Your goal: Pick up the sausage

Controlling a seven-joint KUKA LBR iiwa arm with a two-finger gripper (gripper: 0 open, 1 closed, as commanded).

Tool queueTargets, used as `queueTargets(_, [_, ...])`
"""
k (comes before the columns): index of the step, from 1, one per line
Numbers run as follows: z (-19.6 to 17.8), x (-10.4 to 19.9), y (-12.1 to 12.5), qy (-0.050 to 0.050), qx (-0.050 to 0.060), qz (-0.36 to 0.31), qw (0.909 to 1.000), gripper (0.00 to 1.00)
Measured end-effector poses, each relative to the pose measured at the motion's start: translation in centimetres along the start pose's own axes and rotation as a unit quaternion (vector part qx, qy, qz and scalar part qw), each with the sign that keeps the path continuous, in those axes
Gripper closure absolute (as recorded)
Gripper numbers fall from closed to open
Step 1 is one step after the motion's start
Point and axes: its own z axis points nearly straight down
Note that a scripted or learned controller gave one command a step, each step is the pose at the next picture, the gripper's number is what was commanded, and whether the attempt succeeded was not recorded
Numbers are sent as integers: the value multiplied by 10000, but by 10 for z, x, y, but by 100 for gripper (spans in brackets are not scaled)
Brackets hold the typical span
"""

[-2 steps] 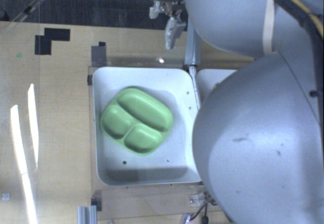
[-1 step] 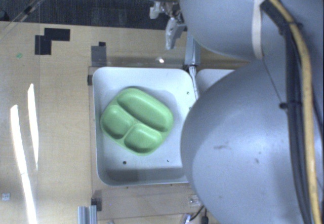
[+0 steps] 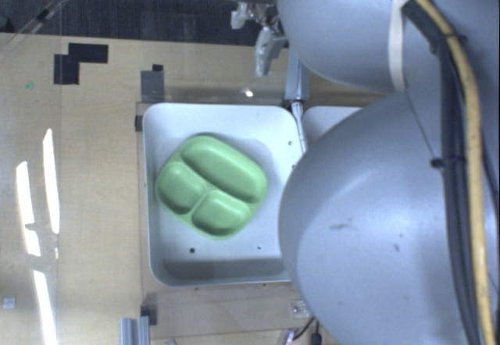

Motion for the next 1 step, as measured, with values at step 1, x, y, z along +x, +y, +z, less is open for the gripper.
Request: queueTargets(1, [0, -16, 12, -4, 2, 141, 9999, 0])
